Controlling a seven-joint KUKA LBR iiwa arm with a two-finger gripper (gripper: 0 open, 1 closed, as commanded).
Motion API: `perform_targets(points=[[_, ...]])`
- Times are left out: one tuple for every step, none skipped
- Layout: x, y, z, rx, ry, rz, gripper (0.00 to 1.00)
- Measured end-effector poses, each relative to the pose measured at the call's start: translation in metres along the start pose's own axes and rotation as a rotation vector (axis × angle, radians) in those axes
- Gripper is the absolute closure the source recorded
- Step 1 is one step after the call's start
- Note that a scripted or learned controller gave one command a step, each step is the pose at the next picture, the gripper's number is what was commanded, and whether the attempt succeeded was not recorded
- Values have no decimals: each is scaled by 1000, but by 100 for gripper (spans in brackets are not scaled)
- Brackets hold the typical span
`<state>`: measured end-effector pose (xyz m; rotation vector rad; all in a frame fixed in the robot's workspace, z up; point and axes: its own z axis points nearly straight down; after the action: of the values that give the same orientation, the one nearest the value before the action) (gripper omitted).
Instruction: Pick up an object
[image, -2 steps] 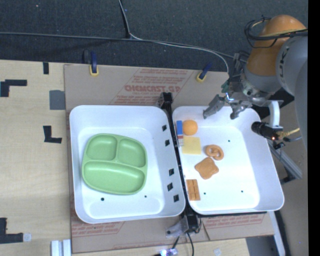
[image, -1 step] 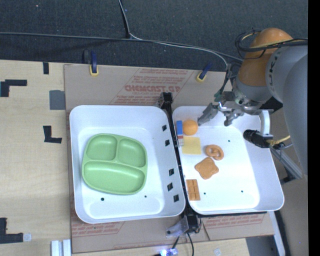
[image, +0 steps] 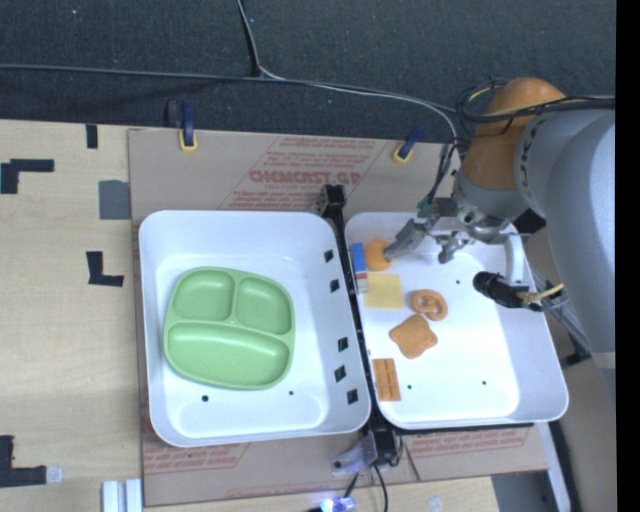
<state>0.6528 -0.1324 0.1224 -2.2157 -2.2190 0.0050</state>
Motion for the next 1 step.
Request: perform_targets(points=[[0,2,10,-1,1,-4,0]])
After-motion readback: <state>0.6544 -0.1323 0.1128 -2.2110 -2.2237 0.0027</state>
